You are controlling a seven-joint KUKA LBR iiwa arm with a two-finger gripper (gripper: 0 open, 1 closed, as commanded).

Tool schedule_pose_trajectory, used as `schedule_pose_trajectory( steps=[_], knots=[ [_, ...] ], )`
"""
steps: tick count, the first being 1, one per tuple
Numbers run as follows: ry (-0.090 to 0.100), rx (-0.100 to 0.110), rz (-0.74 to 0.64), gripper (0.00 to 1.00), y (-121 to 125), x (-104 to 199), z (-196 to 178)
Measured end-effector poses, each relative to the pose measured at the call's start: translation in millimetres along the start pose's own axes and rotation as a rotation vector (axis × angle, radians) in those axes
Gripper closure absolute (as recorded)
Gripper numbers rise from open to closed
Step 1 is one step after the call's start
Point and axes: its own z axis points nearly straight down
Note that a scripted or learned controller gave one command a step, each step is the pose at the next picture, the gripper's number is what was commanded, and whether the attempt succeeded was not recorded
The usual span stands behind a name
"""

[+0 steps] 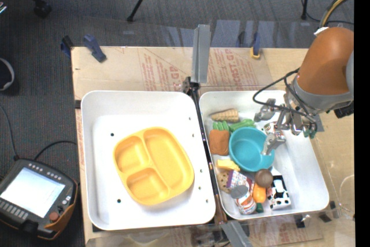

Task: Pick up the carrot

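Step in hand, by my read: approach, pre-grasp. Arm (pixel 324 66) comes in from the right, and the pincer (pixel 276 135) hangs over the right bin (pixel 315 173) at the right rim of the teal bowl (pixel 250 147). Nothing seen between its fingers; whether they're open or shut I can't tell, too much cable and bracket clutter around the wrist.

Carrot (pixel 259 194): small orange piece in the lower part of the right bin, below the bowl and just under a brown round thing (pixel 263 177). A can (pixel 245 203) lies just to its left and a black-and-white cow toy (pixel 280 194) just to its right, both v. close, prob. touching. Looks short, stubby, smooth, lying on or between its neighbours rather than flat on the bin floor. A bigger orange-brown item (pixel 218 141) sits left of the bowl, with green bits (pixel 231 124) above it; I take that for a diff. toy, but it's not certain.

Next move calls for: shift toward the bin's near edge, past the bowl, then line the fingers across the carrot's narrow side and come down in the tight gap. Risk: nudging the can or cow, or grabbing the brown thing instead.

Left bin (pixel 101 124) has the yellow tray (pixel 153 165); not involved.
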Motion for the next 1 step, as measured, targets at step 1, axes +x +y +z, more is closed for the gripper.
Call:
schedule_pose_trajectory(
  steps=[1],
  knots=[
    [-0.003,0.001,-0.088,0.00,65.4,63.6,32.3]
  ],
)
